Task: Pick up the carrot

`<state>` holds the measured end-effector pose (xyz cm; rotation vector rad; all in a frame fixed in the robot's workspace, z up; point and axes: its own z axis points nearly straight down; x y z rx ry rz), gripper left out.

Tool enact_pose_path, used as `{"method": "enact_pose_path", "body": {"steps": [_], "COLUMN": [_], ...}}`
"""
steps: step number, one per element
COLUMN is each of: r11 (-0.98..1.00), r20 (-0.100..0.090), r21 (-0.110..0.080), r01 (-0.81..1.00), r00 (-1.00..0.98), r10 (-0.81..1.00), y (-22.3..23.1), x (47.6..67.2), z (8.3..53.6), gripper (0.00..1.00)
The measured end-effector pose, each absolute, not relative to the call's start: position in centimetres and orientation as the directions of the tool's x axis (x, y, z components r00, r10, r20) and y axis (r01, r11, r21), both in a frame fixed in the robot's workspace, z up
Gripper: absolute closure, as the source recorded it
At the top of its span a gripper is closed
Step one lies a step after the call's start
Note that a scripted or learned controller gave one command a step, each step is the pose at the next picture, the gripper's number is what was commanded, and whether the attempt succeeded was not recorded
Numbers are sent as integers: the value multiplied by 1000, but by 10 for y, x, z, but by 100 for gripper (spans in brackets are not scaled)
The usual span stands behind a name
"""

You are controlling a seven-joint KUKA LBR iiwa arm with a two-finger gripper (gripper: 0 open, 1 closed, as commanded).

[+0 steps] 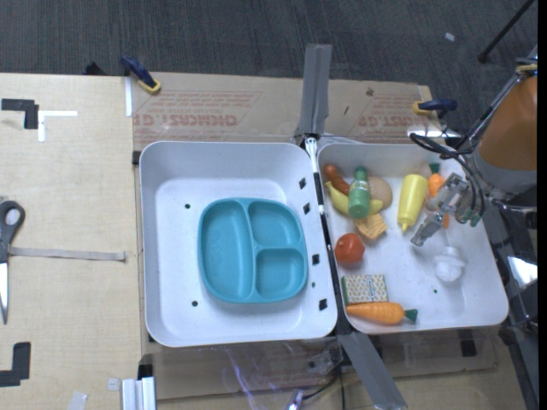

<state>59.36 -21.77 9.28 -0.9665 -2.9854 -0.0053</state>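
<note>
One orange, green-tipped carrot [376, 313]

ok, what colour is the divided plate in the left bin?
Teal blue all over, the three-compartment plastic plate; the camera view shows it clearly from above.

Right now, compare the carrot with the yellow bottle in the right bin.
The carrot is orange with a green end; the bottle is yellow. The carrot lies crosswise along the bin's near edge; the bottle lies lengthwise toward the far side. The carrot sits apart from the gripper; the bottle lies right beside it. Both are elongated and rest in the right bin.
</note>
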Motion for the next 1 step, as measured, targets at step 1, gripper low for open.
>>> {"method": "enact_pose_path", "body": {"steps": [1], "r11": [812], "r20": [-6], "r21": [3], "r01": [584], "r00": [-812], "r10": [584], "y": [-218], "x": [596], "z": [104], "gripper": [100]}}
